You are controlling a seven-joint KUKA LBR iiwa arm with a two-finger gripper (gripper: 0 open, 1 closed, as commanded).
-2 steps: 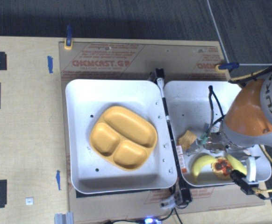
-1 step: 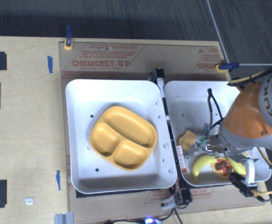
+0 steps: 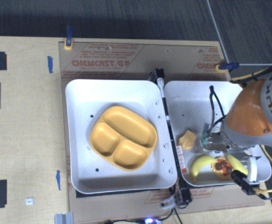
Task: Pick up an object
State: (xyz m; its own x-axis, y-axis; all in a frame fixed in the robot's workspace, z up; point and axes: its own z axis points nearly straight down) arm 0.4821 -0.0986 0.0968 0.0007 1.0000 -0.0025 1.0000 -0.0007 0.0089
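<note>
1. Two shallow white bins sit side by side on the bench: a left bin (image 3: 75,125) and a right bin (image 3: 187,94).
2. One yellow three-compartment tray (image 3: 123,137) lies in the left bin.
3. One banana (image 3: 200,164) lies in the right bin.
4. One tan wedge-shaped piece (image 3: 188,139) lies in the right bin as well.
5. One small red and yellow item (image 3: 222,167) sits just beside the banana; what it is I cannot tell.
6. One arm (image 3: 253,115), grey with an orange band, reaches over the right bin.
7. Two blue clamps grip the brown board's far edge: one at the left corner (image 3: 68,35), one at the right (image 3: 228,66).
</note>
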